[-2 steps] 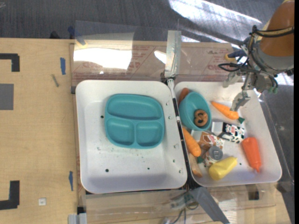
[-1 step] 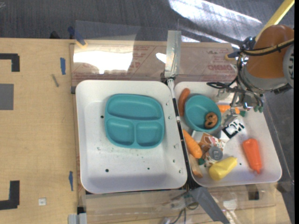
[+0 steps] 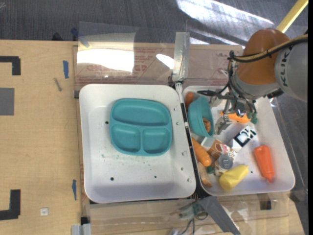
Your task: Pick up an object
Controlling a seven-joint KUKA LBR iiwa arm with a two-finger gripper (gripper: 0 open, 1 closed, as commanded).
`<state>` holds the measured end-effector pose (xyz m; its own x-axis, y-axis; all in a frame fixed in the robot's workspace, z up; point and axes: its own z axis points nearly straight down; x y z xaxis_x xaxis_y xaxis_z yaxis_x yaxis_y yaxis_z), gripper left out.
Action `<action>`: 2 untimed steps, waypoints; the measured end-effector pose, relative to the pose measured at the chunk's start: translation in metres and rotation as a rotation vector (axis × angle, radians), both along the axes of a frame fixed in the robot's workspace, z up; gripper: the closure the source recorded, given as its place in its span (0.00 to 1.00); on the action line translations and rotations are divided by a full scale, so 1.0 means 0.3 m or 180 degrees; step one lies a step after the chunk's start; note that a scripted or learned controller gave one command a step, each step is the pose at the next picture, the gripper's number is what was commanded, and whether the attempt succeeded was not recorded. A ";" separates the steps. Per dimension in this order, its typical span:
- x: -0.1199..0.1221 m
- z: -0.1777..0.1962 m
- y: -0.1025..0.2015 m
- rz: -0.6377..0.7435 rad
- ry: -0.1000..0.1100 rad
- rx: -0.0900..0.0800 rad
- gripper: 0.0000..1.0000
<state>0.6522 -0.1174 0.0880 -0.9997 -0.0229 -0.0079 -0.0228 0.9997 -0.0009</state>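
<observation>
My gripper (image 3: 236,117) hangs low over the back of the right bin (image 3: 282,153), below the arm's orange band. It is open, its fingers (image 3: 221,125) spread apart. A small orange piece (image 3: 237,115) shows between them, and I cannot tell whether they touch it. A teal bowl (image 3: 199,115) lies tilted just left of the gripper. A black-and-white block (image 3: 244,136) sits just in front of it. Further front are an orange carrot (image 3: 264,162), a yellow piece (image 3: 233,176) and another orange carrot (image 3: 201,152).
The left bin (image 3: 95,170) holds a teal divided plate (image 3: 141,126). A ridge between the two bins runs close to the bowl. Several small items crowd the right bin's front left. A transparent wall stands behind both bins.
</observation>
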 end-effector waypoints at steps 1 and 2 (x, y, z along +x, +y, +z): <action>-0.299 0.006 0.077 -0.0194 -0.0010 0.0003 0.00; -0.033 0.001 0.012 -0.0562 -0.0011 0.0005 0.00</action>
<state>0.6422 -0.1137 0.0884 -0.9881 0.1531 -0.0111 0.1531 0.9882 0.0010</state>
